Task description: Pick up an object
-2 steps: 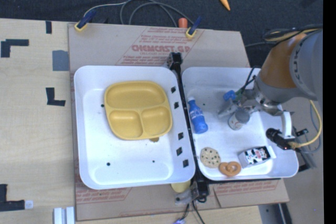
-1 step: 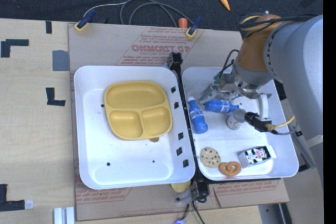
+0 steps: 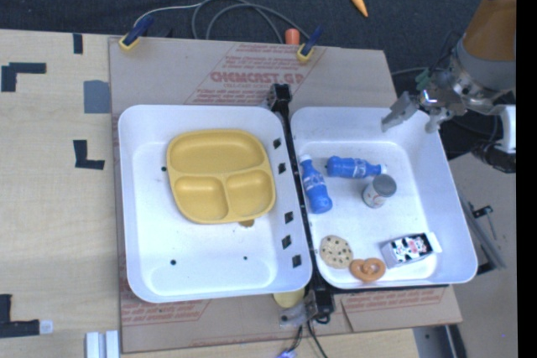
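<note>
The table (image 3: 50,180) carries two shallow white bins side by side on a cardboard sheet (image 3: 252,75). The left bin (image 3: 143,205) holds a yellow divided plate (image 3: 221,175), lying flat in its upper half.

The right bin (image 3: 436,180) holds the loose objects. Two blue bottles lie on their sides: one (image 3: 315,185) close to the divider between the bins, pointing roughly up and down the view, and the other (image 3: 352,168) just beside it to the right, lying across the view. A small grey can (image 3: 378,191) sits just right of and below the second bottle. Along the near edge of the bin lie a chocolate-chip cookie (image 3: 336,250), a pretzel (image 3: 367,269) just beside it, and a small black-and-white carton (image 3: 409,248) to the right of the pretzel.

The arm (image 3: 491,29) comes in from the right, with its end effector (image 3: 413,111) over the far right corner of the right bin, well apart from all the objects there. Nothing is between its fingers; whether they are spread or pressed together cannot be told at this angle.

A small orange carrot (image 3: 359,2) lies on the dark floor beyond the table.
</note>
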{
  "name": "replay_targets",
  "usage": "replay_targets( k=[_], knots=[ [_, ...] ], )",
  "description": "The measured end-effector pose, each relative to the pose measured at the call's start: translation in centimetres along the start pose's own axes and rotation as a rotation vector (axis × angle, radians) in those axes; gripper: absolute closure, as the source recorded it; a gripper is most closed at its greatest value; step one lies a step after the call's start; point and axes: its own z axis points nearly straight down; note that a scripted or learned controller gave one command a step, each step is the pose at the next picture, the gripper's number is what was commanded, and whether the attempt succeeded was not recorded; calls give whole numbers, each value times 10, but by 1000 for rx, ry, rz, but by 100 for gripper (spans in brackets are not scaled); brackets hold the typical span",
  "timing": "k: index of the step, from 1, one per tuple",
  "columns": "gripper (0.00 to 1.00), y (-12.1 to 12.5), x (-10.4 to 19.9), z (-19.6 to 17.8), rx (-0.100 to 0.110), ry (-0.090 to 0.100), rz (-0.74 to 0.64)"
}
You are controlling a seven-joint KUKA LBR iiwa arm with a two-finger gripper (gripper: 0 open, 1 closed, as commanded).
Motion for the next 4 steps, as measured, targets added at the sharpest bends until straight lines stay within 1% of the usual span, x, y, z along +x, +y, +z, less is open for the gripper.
replay_targets(
  k=[1, 2, 3, 4],
  knots=[
    [0, -10, 65, 110, 25, 11, -8],
    [0, 30, 79, 150, 37, 6, 3],
    [100, 30, 81, 143, 37, 7, -2],
    [0, 30, 81, 143, 39, 7, -2]
  ],
)
